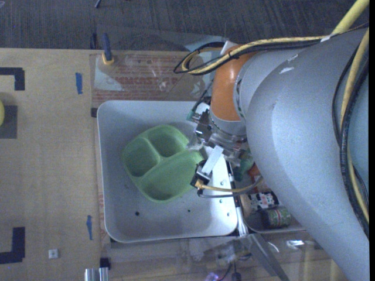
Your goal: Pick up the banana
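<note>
A green divided plate (159, 163) lies tilted in the left white bin (117, 127), a little right of the bin's middle. My gripper (202, 151) hangs over the plate's right rim, below the orange band (225, 95) of the wrist. The grey arm (304, 133) covers most of the right side of the view, including the ground under it.
Past the bin's right wall, under the arm, the second bin (252, 222) holds a dark green can (275, 217), a small black-and-white thing (265, 201) and a reddish thing (253, 170). A yellow object (2, 113) sits at the bench's far left edge. The wooden bench (47, 174) lies left of the bins.
</note>
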`<state>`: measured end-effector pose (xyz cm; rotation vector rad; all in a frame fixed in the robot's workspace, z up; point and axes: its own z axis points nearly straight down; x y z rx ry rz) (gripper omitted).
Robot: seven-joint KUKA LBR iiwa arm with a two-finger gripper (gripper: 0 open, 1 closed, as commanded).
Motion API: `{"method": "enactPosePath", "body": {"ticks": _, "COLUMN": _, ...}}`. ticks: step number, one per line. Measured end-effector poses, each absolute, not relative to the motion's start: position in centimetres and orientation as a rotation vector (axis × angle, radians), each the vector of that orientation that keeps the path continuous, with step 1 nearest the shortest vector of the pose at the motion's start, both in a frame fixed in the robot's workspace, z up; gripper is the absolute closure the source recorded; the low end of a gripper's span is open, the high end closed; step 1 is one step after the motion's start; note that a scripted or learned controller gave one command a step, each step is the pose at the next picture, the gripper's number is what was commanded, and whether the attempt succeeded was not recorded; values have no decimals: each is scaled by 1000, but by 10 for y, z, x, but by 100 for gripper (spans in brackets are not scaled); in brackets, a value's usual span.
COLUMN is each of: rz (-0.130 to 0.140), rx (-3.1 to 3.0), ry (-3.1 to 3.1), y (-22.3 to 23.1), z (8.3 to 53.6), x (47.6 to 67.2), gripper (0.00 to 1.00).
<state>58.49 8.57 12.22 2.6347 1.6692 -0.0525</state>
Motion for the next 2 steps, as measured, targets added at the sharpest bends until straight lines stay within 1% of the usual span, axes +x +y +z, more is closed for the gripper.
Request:
{"method": "enactPosePath", "body": {"ticks": 1, "rz": -50, "rx": 2648, "ry": 1645, "y": 86, "z": 122, "x": 585, "gripper": 0}}
{"method": "enactPosePath", "body": {"ticks": 2, "rz": -30, "rx": 2653, "ry": 1619, "y": 86, "z": 122, "x": 583, "gripper": 0}}
